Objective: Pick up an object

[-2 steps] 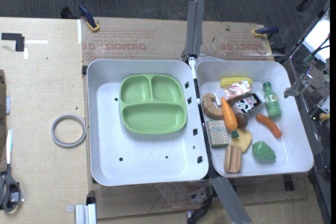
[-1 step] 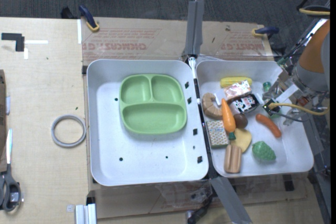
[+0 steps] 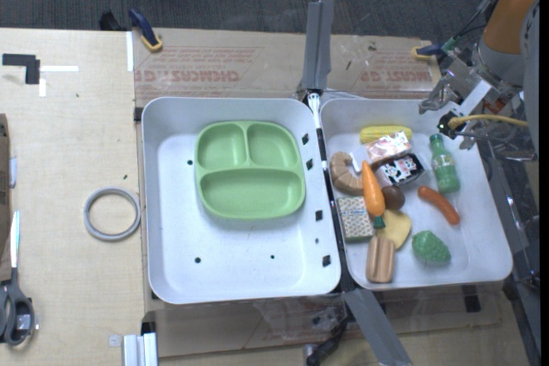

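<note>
The arm (image 3: pixel 513 13) waits at the far right corner of the right bin (image 3: pixel 493 266), its gripper (image 3: pixel 446 111) hanging just above the green bottle (image 3: pixel 443 164), and nothing shows between its fingers, though whether they stand wide or narrow cannot be told. The pick appears not yet begun: the next move calls for choosing one toy from the heap, likely the bottle, and lowering squarely over it. The bottle lies flat, its long axis running nearly front to back of the bin, cap towards the gripper, with the carrot (image 3: pixel 372 189) well to its left.
</note>
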### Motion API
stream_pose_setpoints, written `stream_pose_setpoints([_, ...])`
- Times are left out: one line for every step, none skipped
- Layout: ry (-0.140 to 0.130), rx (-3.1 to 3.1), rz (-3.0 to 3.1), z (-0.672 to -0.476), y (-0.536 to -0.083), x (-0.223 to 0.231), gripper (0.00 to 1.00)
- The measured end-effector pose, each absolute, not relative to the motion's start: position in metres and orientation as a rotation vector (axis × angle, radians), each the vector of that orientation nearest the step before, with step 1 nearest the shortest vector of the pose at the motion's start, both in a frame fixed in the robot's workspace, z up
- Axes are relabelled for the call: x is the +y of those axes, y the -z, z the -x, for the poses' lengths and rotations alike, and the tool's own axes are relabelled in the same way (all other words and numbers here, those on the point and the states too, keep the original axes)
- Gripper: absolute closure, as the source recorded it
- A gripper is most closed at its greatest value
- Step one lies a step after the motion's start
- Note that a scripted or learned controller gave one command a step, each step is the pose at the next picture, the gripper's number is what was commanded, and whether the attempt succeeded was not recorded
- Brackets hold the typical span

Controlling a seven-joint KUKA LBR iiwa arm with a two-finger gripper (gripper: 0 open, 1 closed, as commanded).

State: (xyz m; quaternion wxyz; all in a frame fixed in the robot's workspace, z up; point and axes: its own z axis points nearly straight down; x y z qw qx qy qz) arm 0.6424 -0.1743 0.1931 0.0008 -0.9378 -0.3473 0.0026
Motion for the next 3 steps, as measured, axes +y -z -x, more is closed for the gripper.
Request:
stream_pose_setpoints([-0.001,-1.608,2.698,-0.624,-0.091,-0.116,0.0])
stream_pose_setpoints([-0.008,-1.978,2.436,-0.558,-0.189,-0.069,0.0])
stream_pose_setpoints([-0.006,-2.206,2.23,-0.531,-0.107,-0.093,0.0])
